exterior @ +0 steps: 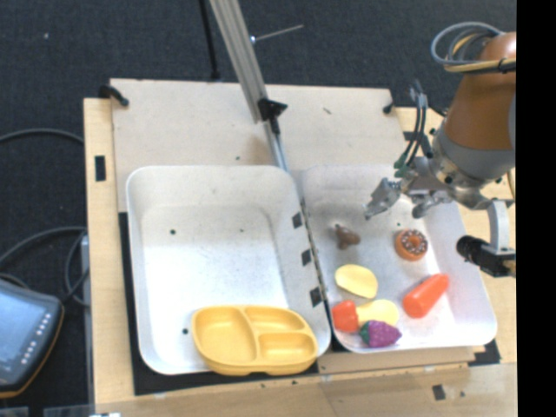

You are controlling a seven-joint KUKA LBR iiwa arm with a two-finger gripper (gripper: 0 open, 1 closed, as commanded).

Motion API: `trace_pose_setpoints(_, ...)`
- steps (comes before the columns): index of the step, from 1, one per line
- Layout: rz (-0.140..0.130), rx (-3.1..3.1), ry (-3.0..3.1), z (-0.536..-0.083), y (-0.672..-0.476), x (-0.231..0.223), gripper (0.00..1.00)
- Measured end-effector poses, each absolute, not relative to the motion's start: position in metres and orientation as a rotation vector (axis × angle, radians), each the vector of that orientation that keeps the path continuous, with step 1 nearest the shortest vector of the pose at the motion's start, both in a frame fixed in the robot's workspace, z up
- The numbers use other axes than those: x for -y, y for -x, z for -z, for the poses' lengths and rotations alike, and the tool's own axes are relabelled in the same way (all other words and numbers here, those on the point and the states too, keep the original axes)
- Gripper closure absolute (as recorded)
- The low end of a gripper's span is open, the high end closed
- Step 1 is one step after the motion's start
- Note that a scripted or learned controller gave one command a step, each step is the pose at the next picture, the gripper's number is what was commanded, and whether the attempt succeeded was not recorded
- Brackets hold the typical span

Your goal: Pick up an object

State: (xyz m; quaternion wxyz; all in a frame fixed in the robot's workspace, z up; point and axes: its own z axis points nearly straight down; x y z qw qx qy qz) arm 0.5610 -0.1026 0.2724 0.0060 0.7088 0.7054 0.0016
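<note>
Camera view: my end effector [401, 195] hangs spread and empty over the right bin [476, 320], so the pickable objects sit below it — brown piece [347, 236] nearest, doughnut [411, 244] just beside.

One fixed camera above my pale wooden table [347, 111], looking down at a slant on both shallow white plastic bins [148, 233]; my arm enters right.

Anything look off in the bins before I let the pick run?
One thing: the yellow divided tray in the left bin sits askew at the near edge, riding over the bin's rim rather than lying flat inside. The toy food in the right bin lies loose but contained. The gripper hangs above the right bin, holding nothing.
</note>
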Motion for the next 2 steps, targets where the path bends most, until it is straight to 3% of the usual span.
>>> trace_pose_setpoints(1,-0.003,-2.228,-2.212,-0.246,-0.640,0.042,0.00)
trace_pose_setpoints(2,0.001,-2.233,-2.214,-0.218,-0.623,-0.073,0.00)
